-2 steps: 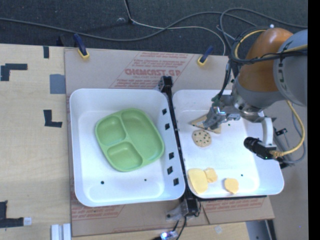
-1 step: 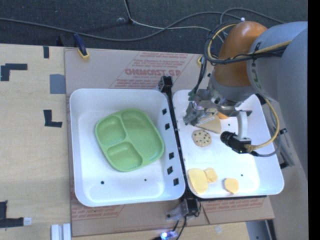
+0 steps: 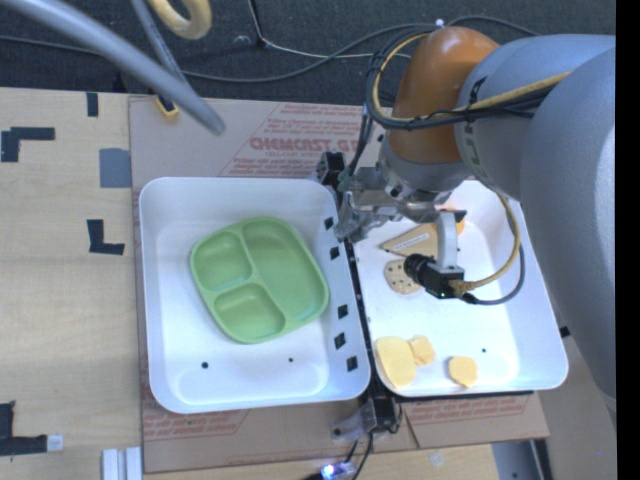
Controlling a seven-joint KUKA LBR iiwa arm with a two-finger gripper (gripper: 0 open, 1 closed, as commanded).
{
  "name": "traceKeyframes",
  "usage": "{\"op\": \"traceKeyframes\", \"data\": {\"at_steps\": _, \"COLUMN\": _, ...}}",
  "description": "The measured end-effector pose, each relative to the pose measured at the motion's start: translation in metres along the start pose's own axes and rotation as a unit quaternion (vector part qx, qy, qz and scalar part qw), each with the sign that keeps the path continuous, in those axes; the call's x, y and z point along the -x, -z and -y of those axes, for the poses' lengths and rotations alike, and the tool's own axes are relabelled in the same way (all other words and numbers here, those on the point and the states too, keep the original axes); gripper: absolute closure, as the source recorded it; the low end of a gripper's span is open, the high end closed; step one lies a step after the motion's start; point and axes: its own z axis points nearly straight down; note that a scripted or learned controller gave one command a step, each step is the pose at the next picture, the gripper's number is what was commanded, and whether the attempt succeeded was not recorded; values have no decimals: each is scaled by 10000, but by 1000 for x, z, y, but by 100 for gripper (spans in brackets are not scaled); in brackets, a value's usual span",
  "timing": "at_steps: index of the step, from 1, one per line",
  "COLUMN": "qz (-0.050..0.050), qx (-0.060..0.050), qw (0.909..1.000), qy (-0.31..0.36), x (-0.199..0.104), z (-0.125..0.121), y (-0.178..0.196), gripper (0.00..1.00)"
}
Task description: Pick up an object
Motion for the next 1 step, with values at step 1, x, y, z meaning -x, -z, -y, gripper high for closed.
{"op": "traceKeyframes", "data": {"at_steps": 1, "qz": 3, "qx": 2, "qw": 10000, "qy": -1, "x": -54, "z": -22, "y": 1, "gripper": 100}}
